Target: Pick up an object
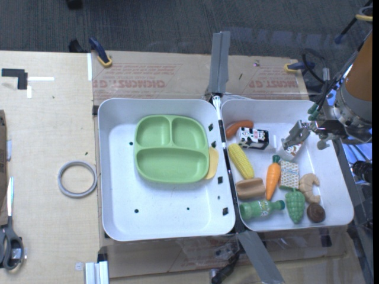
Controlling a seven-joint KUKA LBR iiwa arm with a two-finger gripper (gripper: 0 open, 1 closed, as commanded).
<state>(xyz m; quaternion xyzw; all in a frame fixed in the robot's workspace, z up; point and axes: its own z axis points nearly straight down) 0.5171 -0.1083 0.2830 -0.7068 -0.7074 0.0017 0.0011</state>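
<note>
Hovering with fingers I cannot tell open or shut, the gripper has the carrot just near-left (long axis near-to-far).

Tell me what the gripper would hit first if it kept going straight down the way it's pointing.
Probably the patterned square block, just below the gripper in the right bin, beside the carrot; depth is unclear.

evenly and brightly lit from above, mild glare on white bins. soft, short shadows under the green plate. low resolution, slightly grainy; small toys soft-edged. dim carpet floor at top. blurred end effector at right edge.
</note>
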